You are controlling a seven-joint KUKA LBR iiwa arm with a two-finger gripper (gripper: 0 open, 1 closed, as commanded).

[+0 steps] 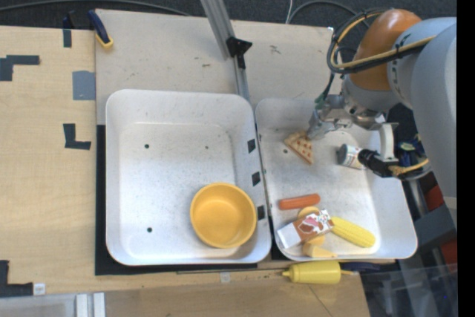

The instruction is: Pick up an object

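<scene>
**A:** Waffle piece (299, 147) looks the likeliest pick. It lies flat on the floor of the right bin (375, 185). The gripper (319, 125) hangs just right of it, close to its upper corner. I cannot tell whether the gripper is apart or together, and nothing shows held in it.

**B:** How would you take it?

**A:** It is thin and lies flat, so I'd judge a straight top grasp likely to skid off. Better to centre over it, straddle its narrow width and go right down to the bin floor before closing. It is probably light, so a gentle close should do.

**B:** And the materials, from the left?

**A:** Well left of the waffle piece and nearer the camera, the yellow bowl (223, 214) sits in the left bin (171, 152). It is round, smooth and matte, and looks like plastic. The waffle piece itself is tan, wedge-shaped and ridged in a lattice. Just nearer than it lies an orange sausage (299, 201), a slick cylinder that could roll. Nearer again is a small labelled packet (306, 226), with a bumpy yellow cob (352, 232) to its right. Beyond the bin rim, on the desk (44, 159), lies a glossy mustard bottle (315, 273).
</scene>
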